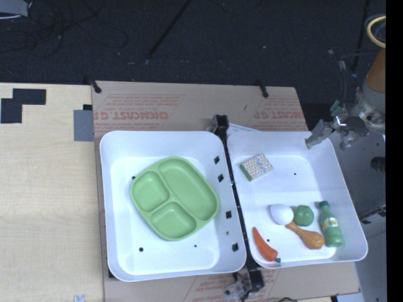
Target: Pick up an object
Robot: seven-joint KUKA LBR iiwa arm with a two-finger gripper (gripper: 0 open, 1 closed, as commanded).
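The gripper (324, 133) hangs beyond the right bin's (334, 168) far right corner; whether its jaws are released or clenched, I cannot tell. The grasp seems not yet begun. Inside that bin, the green bottle (330, 223) lies against the right wall; next comes descending onto one object

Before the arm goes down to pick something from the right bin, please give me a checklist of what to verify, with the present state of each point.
1. Gripper above the right bin, away from the objects: ok, it sits at the bin's far right corner.
2. Finger opening: cannot tell.
3. A target standing apart: ok, the patterned small box lies alone.
4. Clustered targets separated: not ok, the white egg, green ball, drumstick and green bottle crowd together.
5. Carrot reachable: cannot tell, it lies against the near wall.
6. Green divided plate out of the way: ok, it is in the left bin.
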